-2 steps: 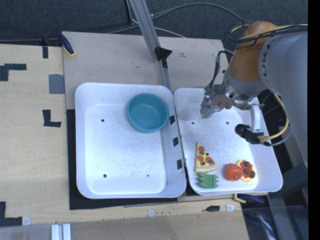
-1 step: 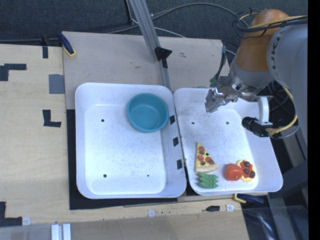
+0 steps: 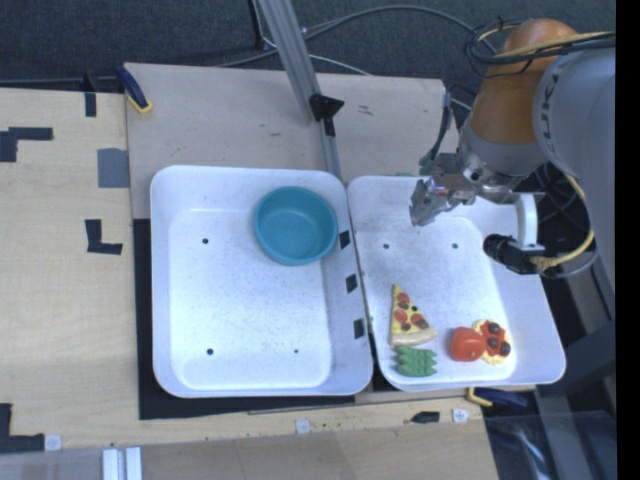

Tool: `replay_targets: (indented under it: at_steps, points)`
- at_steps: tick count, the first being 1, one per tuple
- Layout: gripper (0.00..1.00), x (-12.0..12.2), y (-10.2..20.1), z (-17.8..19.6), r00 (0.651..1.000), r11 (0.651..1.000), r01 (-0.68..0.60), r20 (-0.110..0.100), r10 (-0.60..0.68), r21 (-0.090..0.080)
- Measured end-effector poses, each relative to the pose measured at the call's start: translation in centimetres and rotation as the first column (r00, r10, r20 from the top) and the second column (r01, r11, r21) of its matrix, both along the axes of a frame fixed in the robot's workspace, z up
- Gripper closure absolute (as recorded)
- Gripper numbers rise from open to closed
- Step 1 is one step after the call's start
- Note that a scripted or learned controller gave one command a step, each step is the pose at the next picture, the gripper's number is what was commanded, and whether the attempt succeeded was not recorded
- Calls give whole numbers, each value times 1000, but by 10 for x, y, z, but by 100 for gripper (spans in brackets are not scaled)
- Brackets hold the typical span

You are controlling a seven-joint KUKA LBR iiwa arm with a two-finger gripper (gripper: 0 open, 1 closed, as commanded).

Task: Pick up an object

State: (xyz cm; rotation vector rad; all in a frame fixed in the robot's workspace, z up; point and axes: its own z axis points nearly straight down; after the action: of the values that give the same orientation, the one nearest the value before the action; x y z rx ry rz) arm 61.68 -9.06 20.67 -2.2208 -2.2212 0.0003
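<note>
Nothing picked yet, operator.
Your gripper (image 3: 428,208) hangs at twelve o'clock; fingers' state unclear; yellow toy pizza slice (image 3: 407,318) untouched at six.

No text, label or number can be read anywhere.

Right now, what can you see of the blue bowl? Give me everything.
The blue bowl is a round, shallow dish in teal blue, plain and smooth like plastic, with a slightly lighter rim. It sits upright, mouth up, with nothing visible inside. It rests on the floor of the left bin, in that bin's far right corner, close to the wall that adjoins the right bin. Nothing else touches it. The hand hangs above the right bin, well apart from the bowl.
</note>
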Motion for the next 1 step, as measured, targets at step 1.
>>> replay_targets:
  at_steps: [1]
  points:
    - [100,-23,49,-7,1000,1000,-3,-1,3,0]
